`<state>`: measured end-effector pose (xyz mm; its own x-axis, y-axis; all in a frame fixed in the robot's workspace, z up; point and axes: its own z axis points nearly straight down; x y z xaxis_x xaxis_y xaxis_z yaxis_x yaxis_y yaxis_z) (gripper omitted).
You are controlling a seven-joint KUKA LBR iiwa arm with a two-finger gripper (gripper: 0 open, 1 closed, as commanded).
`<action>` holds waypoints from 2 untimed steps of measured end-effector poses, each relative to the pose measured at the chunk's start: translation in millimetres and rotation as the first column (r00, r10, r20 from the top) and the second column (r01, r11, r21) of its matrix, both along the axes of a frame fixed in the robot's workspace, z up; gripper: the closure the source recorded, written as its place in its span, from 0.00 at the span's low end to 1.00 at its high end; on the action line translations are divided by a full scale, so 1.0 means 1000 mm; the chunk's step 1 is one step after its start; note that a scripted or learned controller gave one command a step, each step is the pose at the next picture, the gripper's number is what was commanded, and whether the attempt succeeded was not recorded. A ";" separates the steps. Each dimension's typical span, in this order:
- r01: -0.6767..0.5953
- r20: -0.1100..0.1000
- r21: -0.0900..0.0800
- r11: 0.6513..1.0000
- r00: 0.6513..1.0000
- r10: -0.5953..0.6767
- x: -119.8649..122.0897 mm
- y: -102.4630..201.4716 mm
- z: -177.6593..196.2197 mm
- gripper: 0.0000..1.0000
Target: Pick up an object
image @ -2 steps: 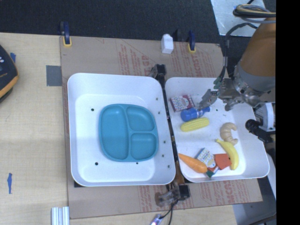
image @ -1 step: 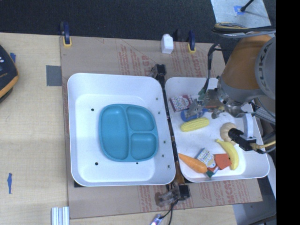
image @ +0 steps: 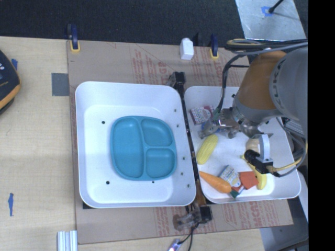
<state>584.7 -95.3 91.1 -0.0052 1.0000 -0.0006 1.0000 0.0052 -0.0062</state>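
**Blue plate at left, arm over the cluttered right bin**

Wooden tabletop (image: 36, 156) carries a brown cardboard sheet on which two shallow white bins sit side by side. At the far left edge lies a dark device with an orange rim (image: 6, 82). The left bin (image: 89, 192) holds one thing, a blue divided plate (image: 143, 147), lying flat near its middle with three compartments facing up.

The right bin (image: 285, 192) is crowded. A small printed packet (image: 200, 114) lies near its upper left corner. Below it a yellow corn cob (image: 207, 148) lies at a slant, just beside the tool (image: 225, 125). Further down, an orange carrot (image: 214, 181) lies near the front wall, with a small grey-and-blue packet (image: 229, 172) touching it and an orange-red block (image: 248, 180) just to the right. A yellow banana (image: 258, 175) with a dark tip sits at the right of this group.

The grey arm with its orange band (image: 259, 85) reaches in from the right, the tool low over the bin's upper left part. Whether the tool is released or clenched I cannot tell, and nothing is visibly held in it.
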 end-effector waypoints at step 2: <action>-0.003 -0.001 0.000 1.000 1.000 0.003 -0.045 -0.006 0.010 1.00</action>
<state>539.7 -101.4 101.6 -0.0084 1.0000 -0.0010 0.9999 0.0084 -0.0071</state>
